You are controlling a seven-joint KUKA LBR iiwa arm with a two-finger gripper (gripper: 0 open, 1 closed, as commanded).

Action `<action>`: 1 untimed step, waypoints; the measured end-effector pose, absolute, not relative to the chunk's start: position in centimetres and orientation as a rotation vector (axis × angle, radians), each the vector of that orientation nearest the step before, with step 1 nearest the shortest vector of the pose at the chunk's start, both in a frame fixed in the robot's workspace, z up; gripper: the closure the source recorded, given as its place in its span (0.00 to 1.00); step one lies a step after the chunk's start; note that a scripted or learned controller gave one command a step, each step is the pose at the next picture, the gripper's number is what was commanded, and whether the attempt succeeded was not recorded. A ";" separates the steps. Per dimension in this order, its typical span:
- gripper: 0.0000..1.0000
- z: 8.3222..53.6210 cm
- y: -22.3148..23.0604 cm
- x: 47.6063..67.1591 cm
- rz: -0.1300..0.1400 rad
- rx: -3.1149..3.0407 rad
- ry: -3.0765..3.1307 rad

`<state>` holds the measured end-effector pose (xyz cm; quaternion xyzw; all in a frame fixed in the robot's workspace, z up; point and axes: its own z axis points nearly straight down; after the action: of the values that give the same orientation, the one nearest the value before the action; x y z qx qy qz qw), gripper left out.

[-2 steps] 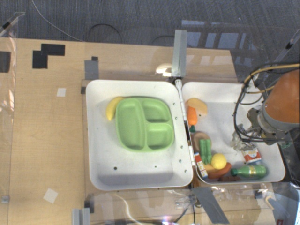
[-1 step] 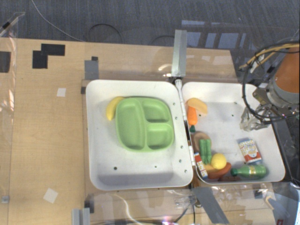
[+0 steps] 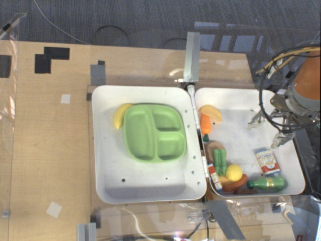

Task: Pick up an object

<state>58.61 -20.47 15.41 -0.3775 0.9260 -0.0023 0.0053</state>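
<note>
- The arm [image 3: 306,87] comes in from the right edge, grey with an orange band, and dark cables loop around its wrist above the right bin [image 3: 235,134].
- The claw [image 3: 271,127] hangs over the upper right part of the right bin, and its two thin fingers [image 3: 256,118] stand apart with nothing between them.
- Below the claw, a small juice carton [image 3: 266,161] with red and white print lies flat on the bin floor near the right wall.
- A green bottle [image 3: 267,184] lies on its side along the lower wall of the right bin, just below the carton.
- In the lower left corner of this bin several toy foods are heaped together: a lemon [image 3: 233,172], a green vegetable piece [image 3: 219,160] touching it, and a brown piece [image 3: 214,147] just above that.
- An orange carrot [image 3: 205,123] lies against the left wall of the right bin, and a pale orange slice [image 3: 212,113] touches its upper end.
- The left bin [image 3: 108,149] carries a green divided plate [image 3: 153,132] with three compartments, placed near the middle.
- A yellow banana [image 3: 119,115] lies just beside the upper left edge of the plate, partly under it.
- Both bins stand side by side on the wooden surface [image 3: 45,144], which has black marks [image 3: 51,57] in its upper left part.
</note>
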 end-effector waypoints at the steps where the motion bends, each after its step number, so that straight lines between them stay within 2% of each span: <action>1: 0.00 9.7 -20.7 55.6 -0.027 -1.162 2.895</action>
<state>55.64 -20.71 9.72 -0.3725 0.9279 -0.0086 0.0111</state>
